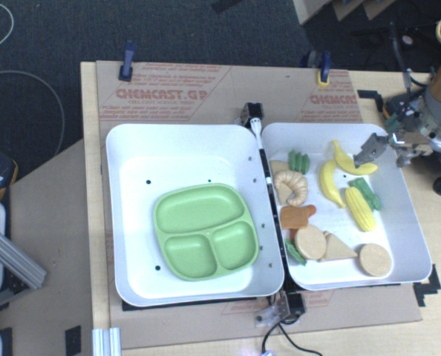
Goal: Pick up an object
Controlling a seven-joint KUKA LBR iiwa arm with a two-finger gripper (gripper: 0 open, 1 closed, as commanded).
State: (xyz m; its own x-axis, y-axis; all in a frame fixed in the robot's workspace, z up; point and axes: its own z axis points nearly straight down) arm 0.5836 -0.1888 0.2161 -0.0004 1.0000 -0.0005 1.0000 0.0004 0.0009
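The right bin (417, 232) holds toy food. In it are two yellow bananas (332, 176), a corn cob (359, 208), green beans (300, 161), a tan croissant (291, 187), an orange piece (296, 216), two round biscuits (309, 242) (374, 259) and a tan wedge (340, 248). My gripper (385, 153) hangs over the bin's far right corner, just right of the upper banana's tip. Its fingers stand apart with nothing between them.
The left bin (128, 199) carries a green divided plate (204, 231). A black clamp (253, 113) sits at the far end of the seam between the bins. Cables and arm parts (428, 110) crowd the right edge of the bench.
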